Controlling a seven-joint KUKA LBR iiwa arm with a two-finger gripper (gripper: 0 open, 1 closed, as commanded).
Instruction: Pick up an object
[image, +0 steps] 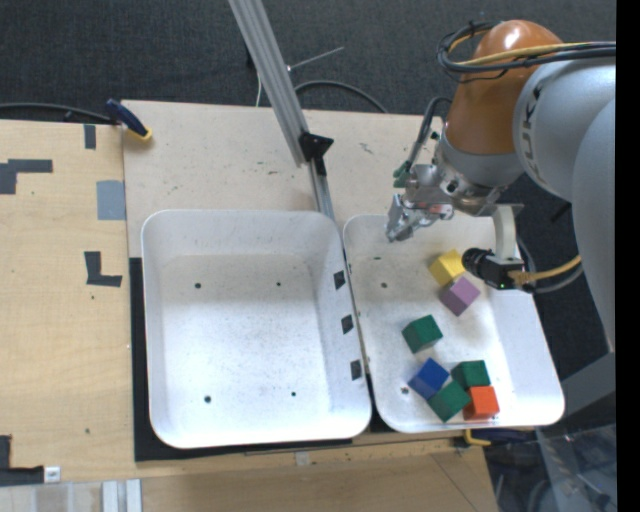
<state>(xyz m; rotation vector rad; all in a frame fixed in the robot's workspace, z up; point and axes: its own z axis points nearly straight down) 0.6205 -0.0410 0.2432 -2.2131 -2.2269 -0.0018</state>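
The arm (530, 100) reaches in from the right, and its gripper (403, 226) hangs over the far left corner of the right bin (530, 345), close to that bin's back rim. Whether it is released or clenched cannot be told from this angle; no block shows in it.

All the blocks lie in the right bin, on the near and right side of the gripper. Nearest to it are the yellow block (447, 266) and the purple block (461, 295), touching each other and lying a little way off toward the bin's right wall. The green block (422, 332) sits alone near the middle of the bin.

Well apart from the gripper, at the near end, four blocks crowd together: the blue block (429, 377), a dark green block (450, 400) just beside it, another dark green block (471, 374) behind, and the orange block (483, 402) at the right.

The left bin (240, 330) stands alongside.
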